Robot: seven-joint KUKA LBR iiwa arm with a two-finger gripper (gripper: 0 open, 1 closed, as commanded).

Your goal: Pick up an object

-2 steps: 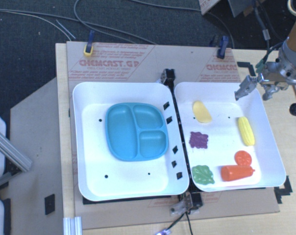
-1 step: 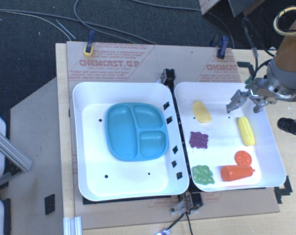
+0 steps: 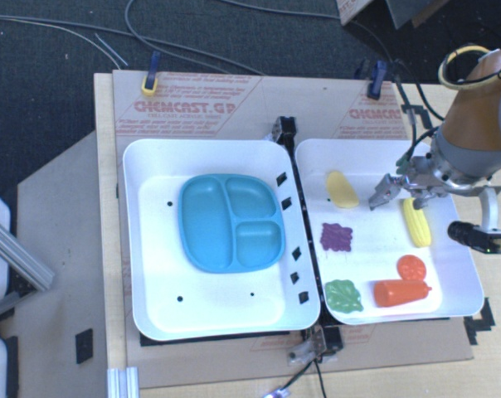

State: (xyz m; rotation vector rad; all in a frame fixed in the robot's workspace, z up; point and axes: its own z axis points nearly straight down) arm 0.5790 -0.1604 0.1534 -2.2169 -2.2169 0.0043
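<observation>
Hovering over the upper part of the right bin [image 3: 474,293], the gripper [image 3: 397,191] is reaching in from the right on the grey arm [image 3: 474,131] with its orange band. Its fingers are pointing left and spreading apart, one tip lying near 470,272 and the other closer to the yellow corn; nothing is sitting between them. The tips are hanging between the pale yellow piece [image 3: 342,189] on the left and the yellow corn cob [image 3: 416,222] just below and to the right, and whether they are touching the bin floor is hard to tell from this slanted view.

Further out in the same bin, a purple cluster [image 3: 336,237] is lying near the middle, a green leafy piece [image 3: 343,296] is resting at the lower left corner, and a red-orange round piece [image 3: 411,267] is sitting just above an orange-red cylinder [image 3: 401,293], the two touching or nearly so. A black part on the arm's side is covering a bit of the bin's right rim, and the upper end of the corn cob is partly hiding under the gripper body.

In the left bin [image 3: 151,305], a blue divided tray [image 3: 231,222] is lying flat, well apart from the gripper.
</observation>
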